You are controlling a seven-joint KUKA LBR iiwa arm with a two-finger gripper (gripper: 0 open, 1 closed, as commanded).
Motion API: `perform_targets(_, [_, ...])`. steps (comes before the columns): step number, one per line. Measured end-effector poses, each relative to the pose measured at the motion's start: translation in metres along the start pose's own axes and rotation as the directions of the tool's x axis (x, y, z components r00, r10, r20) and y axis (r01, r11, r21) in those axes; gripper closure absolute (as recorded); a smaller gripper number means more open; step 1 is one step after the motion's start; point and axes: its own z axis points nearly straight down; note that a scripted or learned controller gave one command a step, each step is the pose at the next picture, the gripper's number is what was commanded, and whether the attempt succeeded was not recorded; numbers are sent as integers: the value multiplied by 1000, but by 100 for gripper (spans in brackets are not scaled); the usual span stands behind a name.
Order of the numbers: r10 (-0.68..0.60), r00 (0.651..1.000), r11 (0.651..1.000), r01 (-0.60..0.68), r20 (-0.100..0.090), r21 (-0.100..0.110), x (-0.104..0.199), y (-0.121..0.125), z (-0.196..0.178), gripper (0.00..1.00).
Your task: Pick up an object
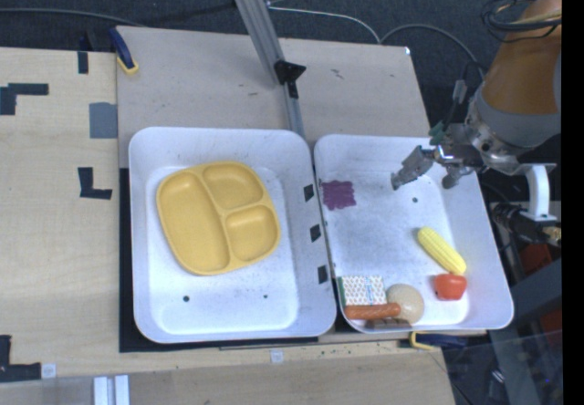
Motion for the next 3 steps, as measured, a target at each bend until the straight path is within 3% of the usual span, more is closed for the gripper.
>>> perform_targets(1, [0, 1000, 1000, 0, 4, -10, -53, 65, -133, 0])
perform_targets(2, [0, 1000, 1000, 0, 6, -10, -81, 119, -283, 0])
perform_targets(3, [-2, 1000, 1000, 2, 4, -1, -79, 118, -289, 100])
